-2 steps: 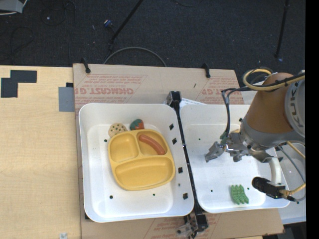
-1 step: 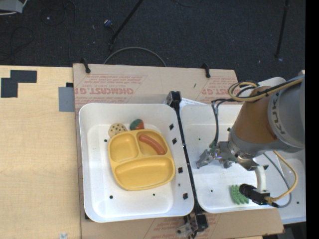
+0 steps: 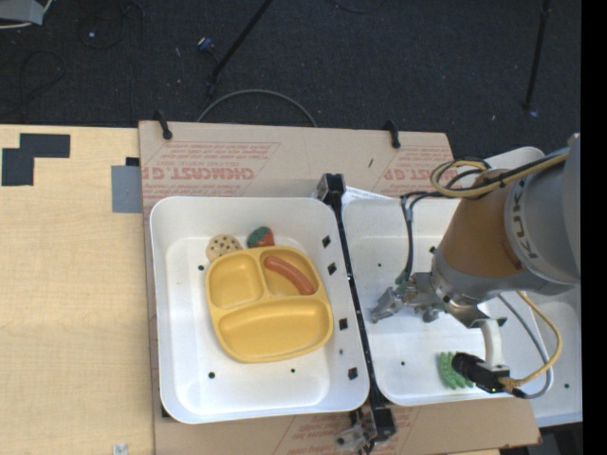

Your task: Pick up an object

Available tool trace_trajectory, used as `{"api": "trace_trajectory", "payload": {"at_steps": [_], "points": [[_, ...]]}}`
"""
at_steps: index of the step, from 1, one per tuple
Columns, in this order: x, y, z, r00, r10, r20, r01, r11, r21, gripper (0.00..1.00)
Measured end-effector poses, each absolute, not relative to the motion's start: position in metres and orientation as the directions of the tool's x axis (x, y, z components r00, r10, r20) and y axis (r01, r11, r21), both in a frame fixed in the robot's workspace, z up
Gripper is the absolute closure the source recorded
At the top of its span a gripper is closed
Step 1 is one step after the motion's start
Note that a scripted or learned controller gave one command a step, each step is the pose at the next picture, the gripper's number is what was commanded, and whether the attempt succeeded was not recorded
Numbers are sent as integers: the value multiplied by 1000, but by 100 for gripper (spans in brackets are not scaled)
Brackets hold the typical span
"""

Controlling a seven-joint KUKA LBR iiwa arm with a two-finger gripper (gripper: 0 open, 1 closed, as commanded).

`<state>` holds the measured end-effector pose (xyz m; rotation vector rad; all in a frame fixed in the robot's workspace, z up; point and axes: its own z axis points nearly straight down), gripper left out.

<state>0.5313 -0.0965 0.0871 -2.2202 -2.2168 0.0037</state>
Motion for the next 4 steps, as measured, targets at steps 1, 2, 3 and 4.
{"api": "trace_trajectory", "payload": {"at_steps": [1, 2, 3, 4], "points": [[532, -97, 98, 7, 1000, 2, 1000, -7, -4, 100], [538, -106, 156, 3, 1000, -1, 1000, -3, 2, 100], [532, -110, 200, 2, 1000, 0, 1000, -2, 1, 100], [527, -119, 253, 2, 1000, -1, 1000, -2, 2, 100]]}}
